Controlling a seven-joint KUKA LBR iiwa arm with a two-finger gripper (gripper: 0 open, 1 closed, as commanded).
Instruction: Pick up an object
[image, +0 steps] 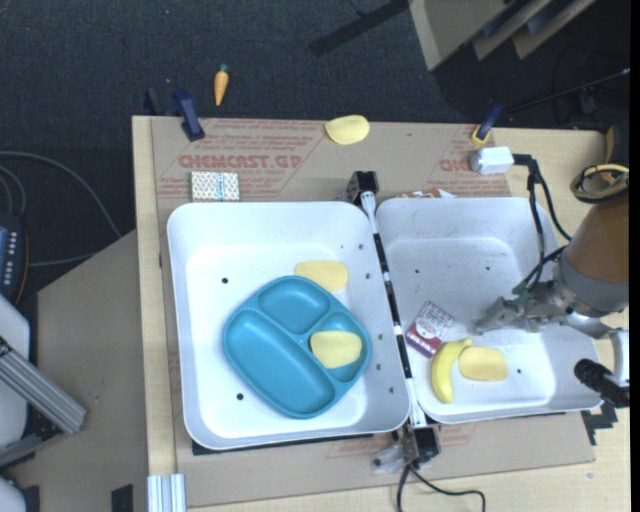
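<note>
Pincer (492, 318) low in right bin (450, 225), fingers' state can't tell, nothing visibly held. Nearest targets: banana (444, 368) & yellow piece (483, 364) touching at near edge, snack packet (430, 326) just left; arm angled toward them.

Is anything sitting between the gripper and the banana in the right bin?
Nothing visible does. The gripper hangs low in the right bin, just above the banana and the yellow piece beside it. The small red and white packet lies off to the left of that gap.
</note>
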